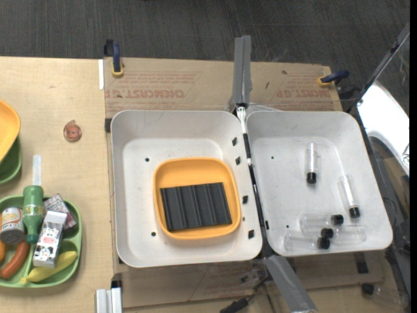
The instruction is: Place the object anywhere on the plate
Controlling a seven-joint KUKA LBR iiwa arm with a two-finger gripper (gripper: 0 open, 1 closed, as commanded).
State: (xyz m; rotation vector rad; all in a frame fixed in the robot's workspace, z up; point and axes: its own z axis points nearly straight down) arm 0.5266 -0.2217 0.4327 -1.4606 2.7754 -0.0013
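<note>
One pale, rounded bulk [386,119] shows far to the right of the plate. It may be part of the arm, though too little of it shows for me to be sure. Whether the gripper is released or clenched, I cannot tell.

The orange plate [195,167] sits in the middle of the left bin [130,132]. A black ribbed slab [197,205] lies flat on it, well inside the rim. Right of the plate, the second bin [365,142] holds several clear tubes with black caps. One tube [311,163] lies alone, and a cluster [322,230] lies nearer the front.

Under both bins is a sheet of cardboard [163,87], clamped [115,59] at its back corners. Left of the plate the wooden bench [52,96] carries a green tray [62,269] of toy food, with a green bottle [32,210] on it. A small pink disc [72,131] lies further back. Beyond the plate, dark carpet [195,12] covers the floor.
</note>
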